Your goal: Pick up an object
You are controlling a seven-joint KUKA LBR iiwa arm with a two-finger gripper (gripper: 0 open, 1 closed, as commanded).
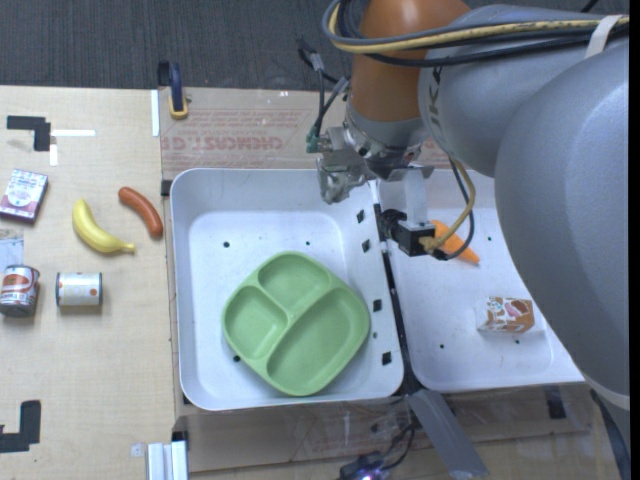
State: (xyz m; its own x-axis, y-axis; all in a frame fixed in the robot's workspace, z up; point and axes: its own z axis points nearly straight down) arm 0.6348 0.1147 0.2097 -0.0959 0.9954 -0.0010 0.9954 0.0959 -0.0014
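Two small cans stand at the far left of the pale wooden counter (90,368): the left can (18,291) is cut off by the frame edge and the right can (78,290) lies on its side, its label too small to read. Above them lies a flat printed packet (23,194), then a curved yellow banana (98,230) and a glossy reddish sausage (141,212), near each other but apart.

The left bin (182,298) holds a smooth green plate (296,323) with three compartments, lying flat in the bin's near right part; bare white floor stays open to its left and behind it. The gripper (338,186) hangs over the far right corner of this bin, well apart from the plate. Seen from above and partly shadowed, it cannot be judged open or closed, and nothing is seen in it.

In the right bin (450,343), an orange carrot (460,251) lies near the dividing wall, its left end hidden behind the robot. A crumpled white-and-orange packet (507,315) lies further right, with open floor in front. The bulky grey arm (540,118) covers the bin's far and right edges.
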